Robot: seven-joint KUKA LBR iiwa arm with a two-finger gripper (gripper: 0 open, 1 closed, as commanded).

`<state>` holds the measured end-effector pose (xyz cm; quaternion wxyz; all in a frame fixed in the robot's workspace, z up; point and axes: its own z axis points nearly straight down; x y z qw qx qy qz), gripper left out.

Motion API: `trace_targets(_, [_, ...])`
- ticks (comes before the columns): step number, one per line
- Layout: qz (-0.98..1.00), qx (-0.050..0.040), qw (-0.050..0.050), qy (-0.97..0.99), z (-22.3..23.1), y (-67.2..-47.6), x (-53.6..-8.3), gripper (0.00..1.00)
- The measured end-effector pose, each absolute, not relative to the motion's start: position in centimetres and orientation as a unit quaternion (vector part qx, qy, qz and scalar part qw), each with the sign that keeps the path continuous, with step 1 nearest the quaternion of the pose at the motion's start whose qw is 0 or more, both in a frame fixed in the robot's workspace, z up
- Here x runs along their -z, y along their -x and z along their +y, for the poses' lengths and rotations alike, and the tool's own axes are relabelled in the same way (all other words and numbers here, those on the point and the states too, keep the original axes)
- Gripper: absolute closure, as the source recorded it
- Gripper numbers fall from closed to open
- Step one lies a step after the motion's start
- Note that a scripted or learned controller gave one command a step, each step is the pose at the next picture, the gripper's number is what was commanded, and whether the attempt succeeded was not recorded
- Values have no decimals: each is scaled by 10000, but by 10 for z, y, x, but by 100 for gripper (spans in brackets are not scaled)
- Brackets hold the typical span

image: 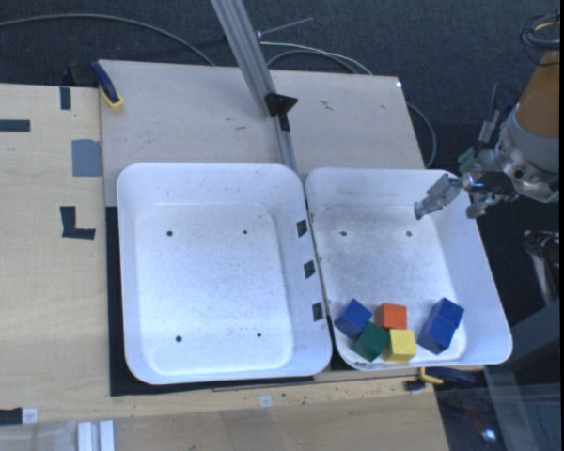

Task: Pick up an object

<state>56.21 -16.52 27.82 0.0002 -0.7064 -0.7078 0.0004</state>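
**End effector high over the right bin, blocks clustered at its near edge**

The end effector point(451, 198) hangs above the far right corner of the right bin point(376, 224), its two fingers spread apart with nothing between them. Five blocks sit well away from it, bunched at the bin's near edge: a blue cube point(353, 317), an orange cube point(391, 316), a green cube point(369, 343), a yellow cube point(401, 345) and a larger blue block point(441, 325). The left bin point(207, 271) lies alongside on the bench point(38, 252).

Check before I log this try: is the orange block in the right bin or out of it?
In. The orange block lies inside the right bin, at its near end among the other blocks.
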Motion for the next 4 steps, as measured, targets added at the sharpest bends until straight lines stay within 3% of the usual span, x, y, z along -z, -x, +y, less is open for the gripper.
trace_targets(1, [-7085, -24, 40, 7057, -97, -579, -135, 0])
trace_targets(2, [-7074, -24, 16, 7068, -122, -592, -89, 0])
trace_targets(3, [-7067, -5, -20, 7075, -174, -617, -111, 0])
trace_targets(4, [-7078, -5, 1, 7064, -191, -648, -91, 0])
